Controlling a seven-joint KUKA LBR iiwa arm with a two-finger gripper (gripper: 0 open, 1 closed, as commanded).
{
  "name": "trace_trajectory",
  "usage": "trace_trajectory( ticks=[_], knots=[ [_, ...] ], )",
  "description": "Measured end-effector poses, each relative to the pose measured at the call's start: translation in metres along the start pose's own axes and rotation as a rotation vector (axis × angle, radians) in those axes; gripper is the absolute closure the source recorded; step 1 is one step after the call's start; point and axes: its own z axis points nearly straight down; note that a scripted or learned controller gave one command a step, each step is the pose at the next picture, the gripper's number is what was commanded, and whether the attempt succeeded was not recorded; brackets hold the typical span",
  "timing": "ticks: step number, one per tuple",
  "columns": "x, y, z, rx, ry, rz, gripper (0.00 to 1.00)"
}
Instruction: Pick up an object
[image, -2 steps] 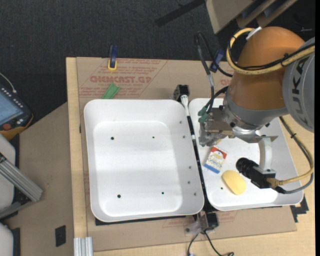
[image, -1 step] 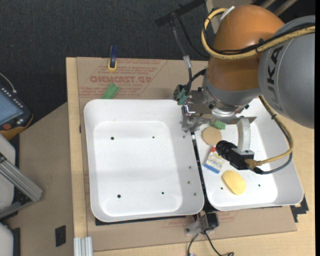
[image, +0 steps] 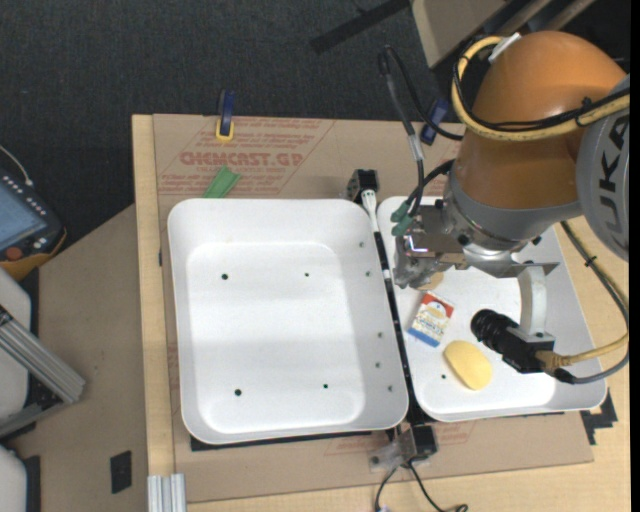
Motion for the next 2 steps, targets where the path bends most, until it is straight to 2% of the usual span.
trace_trajectory(
  ticks=[1, 2],
  knots=[
    [0.061, 0.027, -0.022, -0.009, 0.002, -0.009, 1.0],
    [0.11, 0.009, 0.0, 0.003, 0.0, -0.008, 1.0]
  ],
)
